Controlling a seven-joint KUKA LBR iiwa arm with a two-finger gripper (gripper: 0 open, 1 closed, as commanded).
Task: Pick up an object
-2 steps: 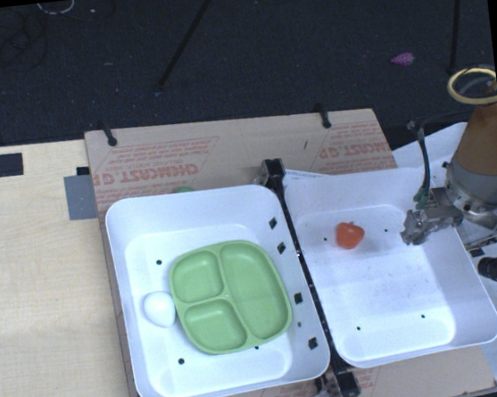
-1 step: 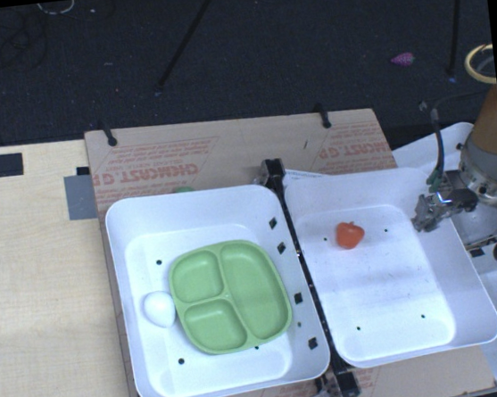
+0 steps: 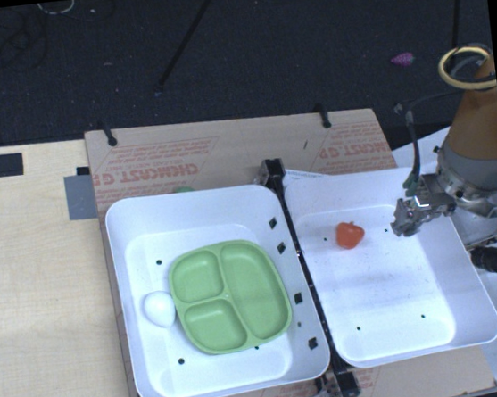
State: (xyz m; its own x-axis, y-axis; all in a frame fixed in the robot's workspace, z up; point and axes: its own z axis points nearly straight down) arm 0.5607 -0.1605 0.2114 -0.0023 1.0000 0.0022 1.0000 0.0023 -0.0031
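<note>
From the camera above, my pincer [image 3: 410,215] hangs over the right bin's [image 3: 399,327] far right side, and I cannot tell if it is parted or closed (too small and dark to read). The red object [image 3: 349,235] lies on that bin's floor, near me but apart, toward the divider. In the left bin [image 3: 129,253] sit a green divided plate [image 3: 229,296] and a white egg [image 3: 159,308] touching its edge. My worry: the red piece looks rounded and may roll or squirt sideways if I descend off-centre.
</note>
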